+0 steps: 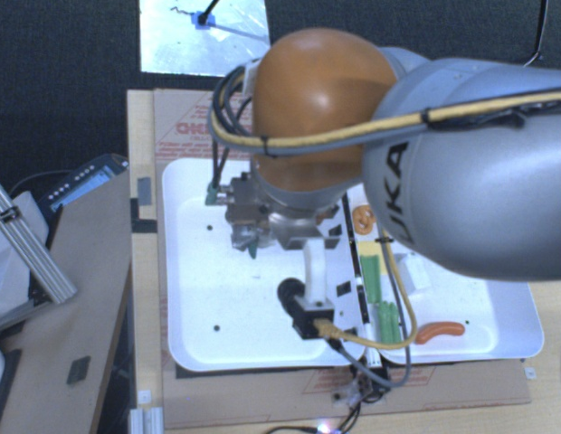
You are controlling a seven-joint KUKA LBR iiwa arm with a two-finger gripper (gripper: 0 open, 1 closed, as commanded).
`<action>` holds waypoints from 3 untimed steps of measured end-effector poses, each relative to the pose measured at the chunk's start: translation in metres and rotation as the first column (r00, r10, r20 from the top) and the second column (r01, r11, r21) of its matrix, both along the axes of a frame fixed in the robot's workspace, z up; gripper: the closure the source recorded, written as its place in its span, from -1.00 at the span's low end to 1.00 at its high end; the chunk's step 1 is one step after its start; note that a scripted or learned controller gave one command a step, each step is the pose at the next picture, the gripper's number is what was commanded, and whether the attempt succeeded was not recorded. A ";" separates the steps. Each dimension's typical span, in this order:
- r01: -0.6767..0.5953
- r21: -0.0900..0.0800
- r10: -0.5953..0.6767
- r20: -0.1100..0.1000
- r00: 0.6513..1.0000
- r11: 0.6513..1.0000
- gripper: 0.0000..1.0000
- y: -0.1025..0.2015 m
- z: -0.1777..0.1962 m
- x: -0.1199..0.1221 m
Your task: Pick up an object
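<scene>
My gripper (pixel 249 235) hangs low over the upper middle of the left bin (pixel 194 278), under the arm's orange band. A small dark green bit shows at its lower tip; I cannot tell whether that is a held thing or part of the gripper. In the right bin (pixel 507 333) an orange sausage-shaped piece (pixel 441 331) rests near the front wall. A green block (pixel 371 277) lies along the divider, with a second green piece (pixel 387 322) just in front of it. A small orange round thing (pixel 363 215) sits further back.
The grey arm hides most of the right bin and the back of the left one. A pale flat piece (pixel 413 274) lies beside the green block. Both bins rest on cardboard (pixel 185 120). A metal rail (pixel 27 251) slants at the far left.
</scene>
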State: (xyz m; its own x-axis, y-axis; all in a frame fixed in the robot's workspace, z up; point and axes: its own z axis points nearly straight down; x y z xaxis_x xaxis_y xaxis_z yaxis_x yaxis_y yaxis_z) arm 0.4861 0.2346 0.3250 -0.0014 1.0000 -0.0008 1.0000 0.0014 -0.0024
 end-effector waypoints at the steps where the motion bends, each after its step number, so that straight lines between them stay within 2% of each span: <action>1: 0.003 0.007 -0.003 0.017 1.000 1.000 1.00 -0.036 0.126 0.001; 2: -0.005 0.000 0.005 -0.001 1.000 1.000 1.00 0.002 0.063 0.011; 3: 0.000 0.000 0.000 0.000 1.000 1.000 1.00 0.000 0.015 0.000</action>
